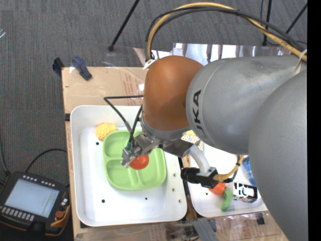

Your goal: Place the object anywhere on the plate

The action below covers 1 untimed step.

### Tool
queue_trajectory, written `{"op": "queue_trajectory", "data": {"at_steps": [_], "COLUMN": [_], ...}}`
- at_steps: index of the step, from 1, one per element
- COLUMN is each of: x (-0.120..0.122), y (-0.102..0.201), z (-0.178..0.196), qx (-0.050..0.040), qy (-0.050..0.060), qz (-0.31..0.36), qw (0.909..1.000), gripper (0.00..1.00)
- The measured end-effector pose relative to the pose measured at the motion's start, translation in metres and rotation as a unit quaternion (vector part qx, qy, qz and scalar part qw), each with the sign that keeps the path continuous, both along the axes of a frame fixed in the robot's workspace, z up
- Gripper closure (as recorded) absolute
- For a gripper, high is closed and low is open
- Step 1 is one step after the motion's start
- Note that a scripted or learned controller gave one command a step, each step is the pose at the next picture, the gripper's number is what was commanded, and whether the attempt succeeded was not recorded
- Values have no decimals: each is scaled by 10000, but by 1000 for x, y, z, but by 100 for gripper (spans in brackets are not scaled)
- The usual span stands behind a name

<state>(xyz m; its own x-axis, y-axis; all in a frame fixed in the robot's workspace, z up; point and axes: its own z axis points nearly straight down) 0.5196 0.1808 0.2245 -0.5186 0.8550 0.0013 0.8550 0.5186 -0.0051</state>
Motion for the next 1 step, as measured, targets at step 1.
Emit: {"op": "queue_trajectory", "data": {"at_steps": [1], "x": [14], "y": [-32], "z": [-6], "qx": [1], "qy": [7], "qz": [695], "qw": [9976], "gripper": [100]}}
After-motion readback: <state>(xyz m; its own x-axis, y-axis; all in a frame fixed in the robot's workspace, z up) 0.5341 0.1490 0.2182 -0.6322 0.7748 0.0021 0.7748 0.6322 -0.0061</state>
